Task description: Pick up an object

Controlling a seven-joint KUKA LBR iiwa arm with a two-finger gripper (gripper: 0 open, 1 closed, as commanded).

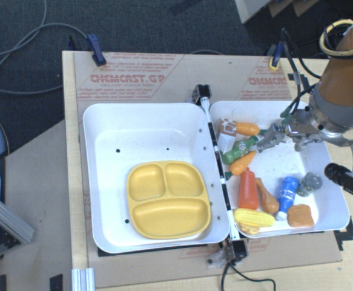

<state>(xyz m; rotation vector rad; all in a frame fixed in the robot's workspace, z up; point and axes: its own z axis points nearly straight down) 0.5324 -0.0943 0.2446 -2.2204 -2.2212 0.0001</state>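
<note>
The tool is seen among crowded toys; its grasp state cannot be told. The green bottle could be nudged aside.

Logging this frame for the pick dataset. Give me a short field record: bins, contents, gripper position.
left bin: holds a yellow divided tray
right bin: toy food pile
items: red bottle, corn cob, blue bottle, carrot, green bottle, drumstick
gripper: over the right bin's upper part, beside the green bottle
grasp: nothing visibly between the fingers
arm: enters from the right
</note>
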